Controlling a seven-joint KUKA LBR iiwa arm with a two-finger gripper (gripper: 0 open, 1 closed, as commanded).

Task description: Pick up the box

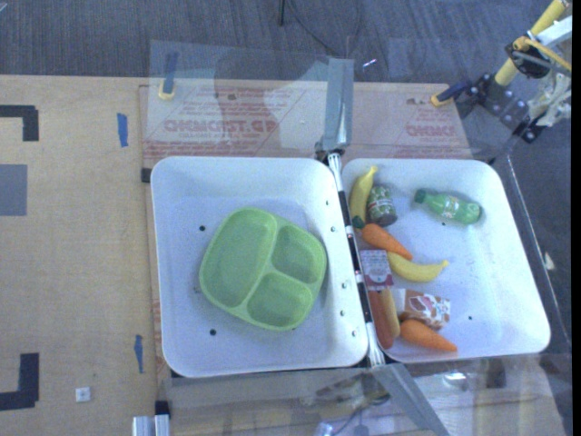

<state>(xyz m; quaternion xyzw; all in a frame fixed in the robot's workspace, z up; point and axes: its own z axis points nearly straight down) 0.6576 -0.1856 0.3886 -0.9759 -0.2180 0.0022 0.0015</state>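
A small white and red box (427, 308) lies flat near the front of the right bin (508, 243). It sits between a yellow banana (418, 267) behind it and an orange carrot (427, 336) in front of it. A reddish sausage-like piece (383, 316) lies just to its left. A second flat white packet with red print (374, 268) rests against the bin's left wall.
The right bin also holds another banana (361, 195), a dark can (381, 205), a green bottle (448, 207) and a second carrot (386, 240). A green divided plate (263, 268) lies in the left bin (177, 198). Yellow and black hardware (526, 71) stands beyond the back right corner.
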